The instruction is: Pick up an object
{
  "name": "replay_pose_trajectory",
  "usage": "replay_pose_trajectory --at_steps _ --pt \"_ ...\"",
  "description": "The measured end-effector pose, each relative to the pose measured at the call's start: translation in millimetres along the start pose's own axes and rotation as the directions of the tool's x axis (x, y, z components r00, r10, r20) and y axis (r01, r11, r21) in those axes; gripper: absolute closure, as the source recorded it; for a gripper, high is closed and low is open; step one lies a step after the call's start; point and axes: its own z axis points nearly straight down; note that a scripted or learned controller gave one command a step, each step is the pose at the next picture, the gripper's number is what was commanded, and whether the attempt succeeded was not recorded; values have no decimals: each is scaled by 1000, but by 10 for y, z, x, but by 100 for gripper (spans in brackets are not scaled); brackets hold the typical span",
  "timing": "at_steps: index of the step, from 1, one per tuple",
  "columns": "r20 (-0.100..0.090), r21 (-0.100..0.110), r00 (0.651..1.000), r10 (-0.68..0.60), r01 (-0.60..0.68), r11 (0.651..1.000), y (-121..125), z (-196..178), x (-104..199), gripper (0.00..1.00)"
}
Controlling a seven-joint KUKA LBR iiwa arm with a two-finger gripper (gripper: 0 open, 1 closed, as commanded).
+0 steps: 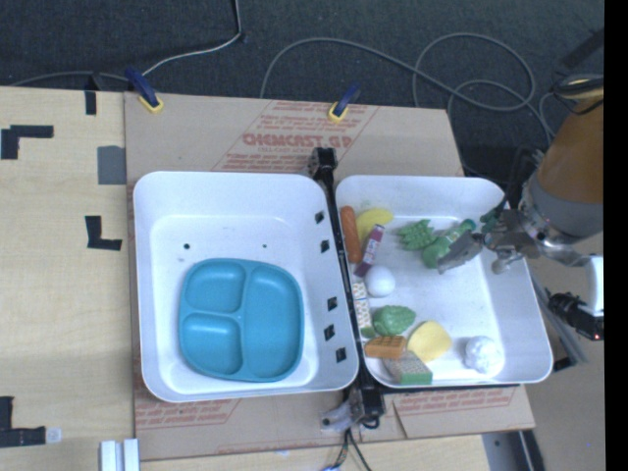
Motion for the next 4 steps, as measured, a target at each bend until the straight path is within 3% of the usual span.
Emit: replay_pose_trajectory --at_steps 1,2,3,4 --pt "0 1 1000 -1 1 1000 638 726 -184 0" --pt "6 -24 1000 -3 3 1000 1134 1219 -142 0" --pt "15 -33 1000 -4 5 999 1151 1108 -161 100" --pt "15 -33 1000 -4 4 999 1149 1110 -161 0"
